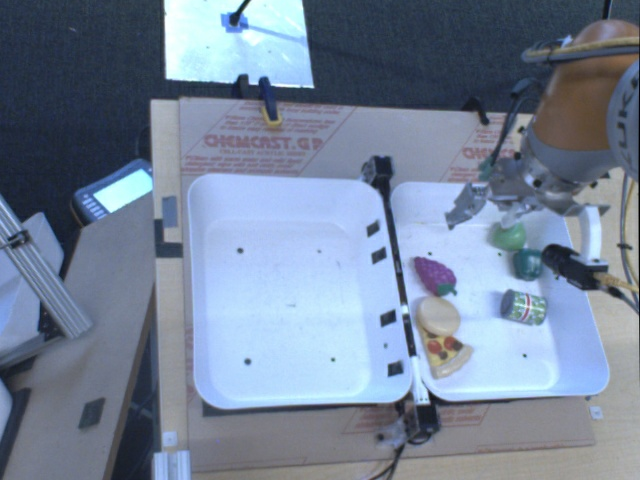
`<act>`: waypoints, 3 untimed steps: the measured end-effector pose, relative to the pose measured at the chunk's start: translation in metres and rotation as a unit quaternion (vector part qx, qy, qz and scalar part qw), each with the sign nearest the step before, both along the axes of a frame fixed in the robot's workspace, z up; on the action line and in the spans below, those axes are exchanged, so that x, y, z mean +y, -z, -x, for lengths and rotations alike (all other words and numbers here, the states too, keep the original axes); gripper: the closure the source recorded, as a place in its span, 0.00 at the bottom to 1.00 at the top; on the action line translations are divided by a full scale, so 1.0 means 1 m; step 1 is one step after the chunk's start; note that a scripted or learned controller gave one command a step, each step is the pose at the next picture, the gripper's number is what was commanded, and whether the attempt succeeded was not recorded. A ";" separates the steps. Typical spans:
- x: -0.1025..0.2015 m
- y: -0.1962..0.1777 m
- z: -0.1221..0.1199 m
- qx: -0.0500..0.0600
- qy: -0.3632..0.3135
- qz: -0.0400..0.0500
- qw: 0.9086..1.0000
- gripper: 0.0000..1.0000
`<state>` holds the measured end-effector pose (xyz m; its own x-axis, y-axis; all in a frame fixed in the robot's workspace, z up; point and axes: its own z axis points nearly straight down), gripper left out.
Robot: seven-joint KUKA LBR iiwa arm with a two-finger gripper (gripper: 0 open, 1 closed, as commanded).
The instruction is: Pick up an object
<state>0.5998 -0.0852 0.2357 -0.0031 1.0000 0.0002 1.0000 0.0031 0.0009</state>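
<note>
Two white bins sit side by side on a brown board [300, 133] with red print. Left bin [290, 288] and right bin [560, 368] touch along a seam held by black clips [385, 258]. A yellow-and-black clamp [268, 103] grips the board's far edge. A shiny metal sheet [235, 28] lies on dark carpet beyond. At left, a small device with a lit screen [112, 193] and a tilted aluminium rail [40, 273] rest on a lower tabletop [100, 328].

I'm seeing two white bins [290, 193] sitting on a tan tabletop [330, 133] printed with red lettering. In the right one I'm looking at a purple berry [434, 273] with a green stem, a yellow pizza slice [446, 352] dotted red, a green can [524, 307] banded red and white, and a pale green fruit [507, 236].
</note>
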 end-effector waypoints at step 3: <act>0.057 -0.107 0.062 -0.007 -0.004 -0.001 1.000 1.00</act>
